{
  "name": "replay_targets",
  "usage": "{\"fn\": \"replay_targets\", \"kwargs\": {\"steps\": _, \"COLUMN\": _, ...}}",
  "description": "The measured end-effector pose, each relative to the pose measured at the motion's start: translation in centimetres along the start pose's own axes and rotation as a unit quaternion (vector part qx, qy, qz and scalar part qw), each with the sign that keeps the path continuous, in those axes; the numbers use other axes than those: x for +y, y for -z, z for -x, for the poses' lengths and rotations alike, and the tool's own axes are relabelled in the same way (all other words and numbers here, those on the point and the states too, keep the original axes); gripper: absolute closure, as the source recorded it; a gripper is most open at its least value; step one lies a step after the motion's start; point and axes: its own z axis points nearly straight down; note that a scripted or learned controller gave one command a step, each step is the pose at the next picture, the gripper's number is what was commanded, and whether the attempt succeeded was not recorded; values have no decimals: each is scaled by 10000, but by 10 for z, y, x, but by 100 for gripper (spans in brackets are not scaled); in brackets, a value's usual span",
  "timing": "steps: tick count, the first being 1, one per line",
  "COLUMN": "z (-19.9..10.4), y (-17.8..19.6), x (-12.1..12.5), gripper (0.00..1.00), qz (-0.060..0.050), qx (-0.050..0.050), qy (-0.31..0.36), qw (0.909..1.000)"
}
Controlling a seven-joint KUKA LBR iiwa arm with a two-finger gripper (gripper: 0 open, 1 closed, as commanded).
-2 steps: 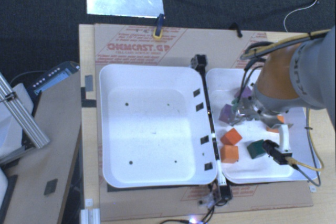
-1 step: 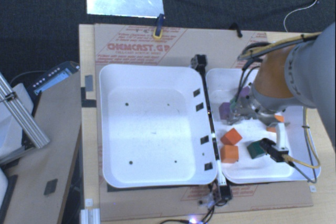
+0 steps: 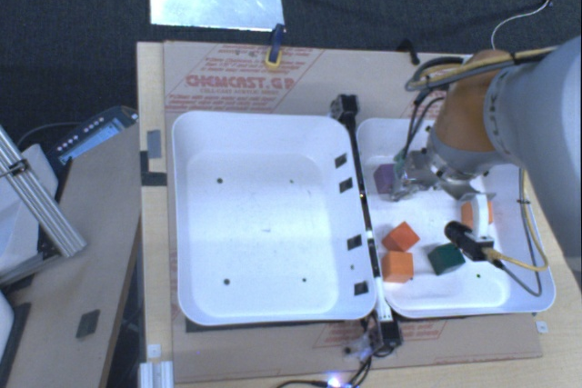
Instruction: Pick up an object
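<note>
My gripper (image 3: pixel 411 175) is low in the right bin (image 3: pixel 455 303), near its far left part. A purple block (image 3: pixel 384 179) lies right beside it on its left, partly hidden by it; whether they touch I cannot tell. Closer to the front lie two orange blocks (image 3: pixel 400 237) (image 3: pixel 397 266), one just behind the other. A dark green block (image 3: pixel 446 260) sits to their right. An orange and white piece (image 3: pixel 476 213) lies toward the bin's right side, under the arm.
The left bin (image 3: pixel 264 213) stands beside the right one, with a black clip strip (image 3: pixel 359 204) along the shared wall. The grey arm (image 3: pixel 518 104) covers the right bin's far right corner. Cardboard (image 3: pixel 236 77) lies under both bins.
</note>
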Motion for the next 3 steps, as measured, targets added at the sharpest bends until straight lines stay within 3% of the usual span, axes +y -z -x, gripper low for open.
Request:
{"fn": "replay_targets", "kwargs": {"steps": 1, "z": 6, "y": -1, "x": 42, "gripper": 100, "qz": -68, "qx": 9, "qy": 8, "qw": 10000}}
{"fn": "replay_targets", "kwargs": {"steps": 2, "z": 6, "y": -2, "x": 47, "gripper": 100, "qz": -137, "qx": 3, "qy": -6, "qw": 9999}}
{"fn": "replay_targets", "kwargs": {"steps": 3, "z": 7, "y": -3, "x": 60, "gripper": 100, "qz": -359, "qx": 24, "qy": -8, "qw": 9994}}
